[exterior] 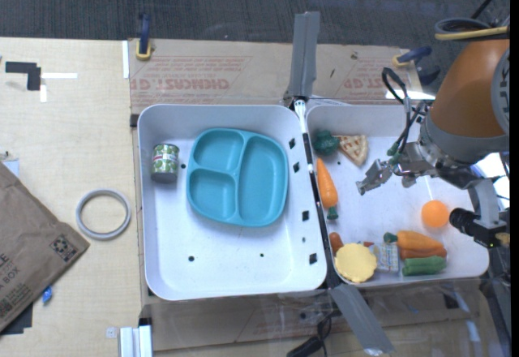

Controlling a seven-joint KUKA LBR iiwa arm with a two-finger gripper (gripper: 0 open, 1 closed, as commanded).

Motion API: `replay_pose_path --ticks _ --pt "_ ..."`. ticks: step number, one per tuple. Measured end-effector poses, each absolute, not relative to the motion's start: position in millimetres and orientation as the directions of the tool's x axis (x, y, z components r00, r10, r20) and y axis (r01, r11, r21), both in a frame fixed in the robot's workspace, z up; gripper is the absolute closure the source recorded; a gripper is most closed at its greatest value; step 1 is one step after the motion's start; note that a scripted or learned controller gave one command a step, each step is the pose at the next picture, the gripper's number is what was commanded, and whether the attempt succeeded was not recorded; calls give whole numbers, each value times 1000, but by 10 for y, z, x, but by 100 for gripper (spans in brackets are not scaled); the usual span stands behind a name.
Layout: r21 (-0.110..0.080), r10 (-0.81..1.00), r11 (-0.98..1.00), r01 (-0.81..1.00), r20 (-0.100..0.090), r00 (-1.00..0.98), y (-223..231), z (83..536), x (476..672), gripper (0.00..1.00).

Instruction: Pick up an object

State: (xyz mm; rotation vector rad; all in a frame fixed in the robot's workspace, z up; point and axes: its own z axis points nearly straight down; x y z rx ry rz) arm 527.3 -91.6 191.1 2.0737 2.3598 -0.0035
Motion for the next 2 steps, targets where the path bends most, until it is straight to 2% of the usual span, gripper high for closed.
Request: replay_pose_path --ticks 1,2 --pt "-2 983 186 983 0 -186 -1430 910 4771 0" --pt "-2 983 184 983 0 -184 -1432 993 4776 100"
